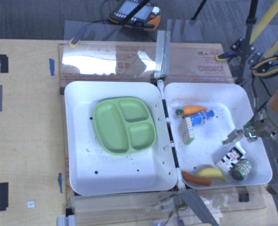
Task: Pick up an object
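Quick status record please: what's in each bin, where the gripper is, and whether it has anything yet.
left bin: green tray, three compartments, nothing in them
right bin: carrot, blue bottle, banana, red sausage, black-and-white carton, dark can
clusters: carrot and bottle at far left; banana, sausage, carton, can along near edge
gripper: over right bin's right side, above the carton
holding: nothing seen between the jaws
jaw state: cannot tell

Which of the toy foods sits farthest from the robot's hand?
The carrot, orange with a green top, at the right bin's far side; the banana and sausage lie nearer.
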Tool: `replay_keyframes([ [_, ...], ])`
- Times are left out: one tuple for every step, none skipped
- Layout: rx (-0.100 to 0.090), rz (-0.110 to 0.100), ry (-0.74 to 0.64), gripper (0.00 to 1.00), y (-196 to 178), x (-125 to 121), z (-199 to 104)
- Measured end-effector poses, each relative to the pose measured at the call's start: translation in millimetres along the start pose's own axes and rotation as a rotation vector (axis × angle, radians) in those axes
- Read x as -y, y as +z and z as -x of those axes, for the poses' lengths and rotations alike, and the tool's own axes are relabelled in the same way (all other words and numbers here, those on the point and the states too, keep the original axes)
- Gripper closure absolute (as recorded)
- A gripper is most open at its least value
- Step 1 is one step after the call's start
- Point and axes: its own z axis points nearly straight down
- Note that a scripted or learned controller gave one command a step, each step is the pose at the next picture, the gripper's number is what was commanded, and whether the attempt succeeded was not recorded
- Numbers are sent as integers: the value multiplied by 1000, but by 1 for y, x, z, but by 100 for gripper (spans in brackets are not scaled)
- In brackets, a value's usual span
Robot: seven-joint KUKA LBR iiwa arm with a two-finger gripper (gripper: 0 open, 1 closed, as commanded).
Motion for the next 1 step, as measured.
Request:
replay_keyframes([
  [-1,3,-61,0,64,10,0],
])
